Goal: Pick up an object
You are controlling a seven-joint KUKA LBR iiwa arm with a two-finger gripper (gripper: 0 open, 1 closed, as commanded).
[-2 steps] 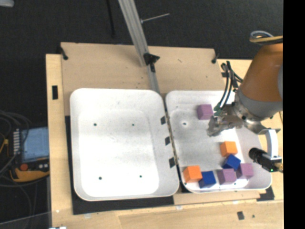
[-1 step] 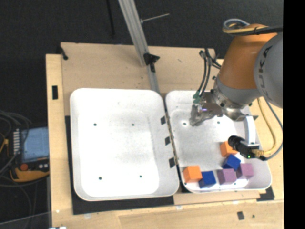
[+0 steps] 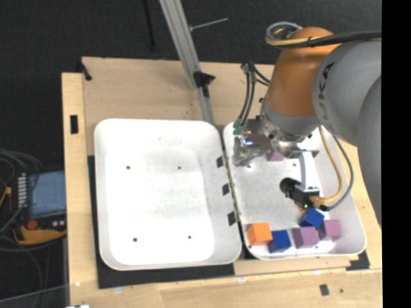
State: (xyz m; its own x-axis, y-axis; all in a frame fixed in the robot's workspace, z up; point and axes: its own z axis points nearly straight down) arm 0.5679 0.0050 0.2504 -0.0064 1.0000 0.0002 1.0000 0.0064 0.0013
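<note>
Blocks crowd the near edge of the right bin point(image 3: 347, 252): an orange block point(image 3: 259, 233), a blue block point(image 3: 280, 240), a purple block point(image 3: 306, 237), a second blue block point(image 3: 314, 218) and a pink-purple block point(image 3: 332, 229) lie close together. At the bin's far left corner, the KUKA arm's gripper point(image 3: 244, 147) hangs low against the left wall, well apart from that cluster, which lies toward the near side and to its right. Whether it is spread or closed cannot be told. Any pick appears to require travel nearward. The left bin point(image 3: 103, 172) sits alongside.

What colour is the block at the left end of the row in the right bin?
Orange block, seen in the camera view.
</note>
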